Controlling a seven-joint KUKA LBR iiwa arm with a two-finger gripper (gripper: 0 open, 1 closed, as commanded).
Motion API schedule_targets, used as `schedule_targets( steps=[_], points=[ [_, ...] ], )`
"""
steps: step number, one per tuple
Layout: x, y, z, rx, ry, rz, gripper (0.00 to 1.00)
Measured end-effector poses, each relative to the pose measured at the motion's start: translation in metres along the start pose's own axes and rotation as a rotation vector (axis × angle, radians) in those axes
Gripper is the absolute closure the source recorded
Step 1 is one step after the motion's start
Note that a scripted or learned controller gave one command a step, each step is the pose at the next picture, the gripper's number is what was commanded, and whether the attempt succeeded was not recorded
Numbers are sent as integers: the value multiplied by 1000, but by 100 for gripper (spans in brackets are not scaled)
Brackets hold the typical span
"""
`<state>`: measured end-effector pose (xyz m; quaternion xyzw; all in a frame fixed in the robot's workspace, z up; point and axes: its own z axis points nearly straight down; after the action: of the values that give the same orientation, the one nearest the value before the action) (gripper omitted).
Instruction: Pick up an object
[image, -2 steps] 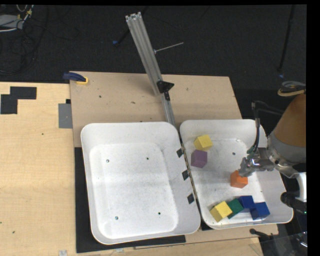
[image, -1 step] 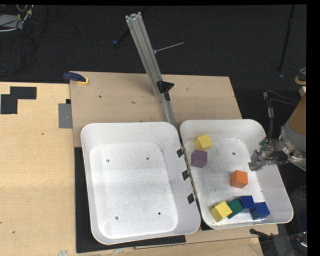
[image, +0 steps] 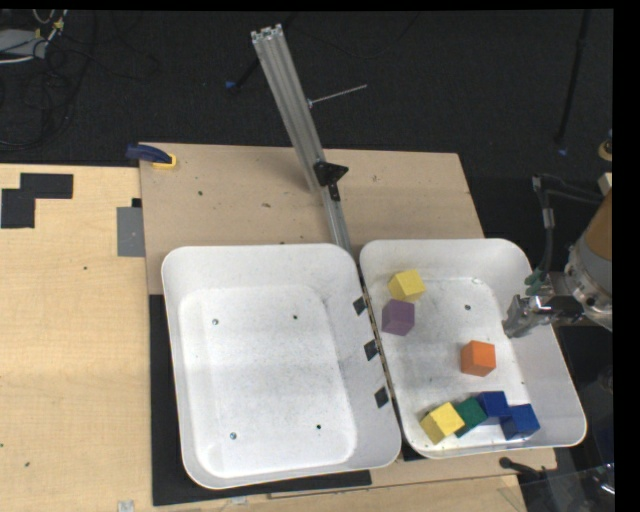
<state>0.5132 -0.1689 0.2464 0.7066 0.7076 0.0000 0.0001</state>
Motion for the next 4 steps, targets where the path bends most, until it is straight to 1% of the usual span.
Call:
schedule_targets(
  steps=[1,3,4],
  points=[
    [48,21,9,2,2,-3,100],
    [156,32,28,6,3,-3,100],
    [205,46,35,4,2,-3,100]
  ],
)
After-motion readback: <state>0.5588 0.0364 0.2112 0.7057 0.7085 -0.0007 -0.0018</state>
